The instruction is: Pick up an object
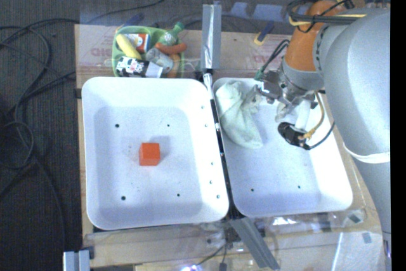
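Up in the right bin (330, 197), the gripper (266, 91) touches a crumpled white cloth (240, 116); how it grips, I cannot tell. An orange block (150, 153) sits alone in the left bin (101, 200). A small basket of toys (147, 51) waits behind.

Readable text: none in this view.
Surface (95, 51) behind the left bin (92, 155): faint reddish print, too blurred to read.
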{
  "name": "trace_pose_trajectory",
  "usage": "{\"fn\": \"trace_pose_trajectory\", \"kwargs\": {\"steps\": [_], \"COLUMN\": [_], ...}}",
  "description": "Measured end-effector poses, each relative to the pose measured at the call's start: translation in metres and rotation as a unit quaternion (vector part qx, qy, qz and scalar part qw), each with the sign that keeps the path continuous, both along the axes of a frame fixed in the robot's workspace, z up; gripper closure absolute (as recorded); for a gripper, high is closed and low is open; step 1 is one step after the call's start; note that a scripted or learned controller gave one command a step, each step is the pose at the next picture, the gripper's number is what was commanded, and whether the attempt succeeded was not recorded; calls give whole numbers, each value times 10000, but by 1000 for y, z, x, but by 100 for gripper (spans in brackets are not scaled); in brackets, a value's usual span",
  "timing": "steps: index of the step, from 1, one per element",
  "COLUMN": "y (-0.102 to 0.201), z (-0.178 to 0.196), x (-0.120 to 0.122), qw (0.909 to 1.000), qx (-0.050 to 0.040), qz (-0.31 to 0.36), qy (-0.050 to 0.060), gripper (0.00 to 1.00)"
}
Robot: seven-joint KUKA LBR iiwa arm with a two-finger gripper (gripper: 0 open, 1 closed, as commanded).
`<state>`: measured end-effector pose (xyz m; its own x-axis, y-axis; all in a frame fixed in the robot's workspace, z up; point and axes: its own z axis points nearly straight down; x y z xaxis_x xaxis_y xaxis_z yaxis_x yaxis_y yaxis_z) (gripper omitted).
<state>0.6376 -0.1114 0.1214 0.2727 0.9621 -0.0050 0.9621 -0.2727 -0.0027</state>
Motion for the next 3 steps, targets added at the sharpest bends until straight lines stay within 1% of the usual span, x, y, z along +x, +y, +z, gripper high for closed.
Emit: {"fn": "trace_pose_trajectory", "kwargs": {"steps": [1, 2, 3], "y": [13, 10, -68], "z": [18, 18, 82], "x": [28, 13, 30], "qw": [9959, 9898, 9999], "qx": [-10, -6, -4], "qz": [905, 1428, -107], "qy": [2, -2, -11], "gripper": [0, 0, 0]}}
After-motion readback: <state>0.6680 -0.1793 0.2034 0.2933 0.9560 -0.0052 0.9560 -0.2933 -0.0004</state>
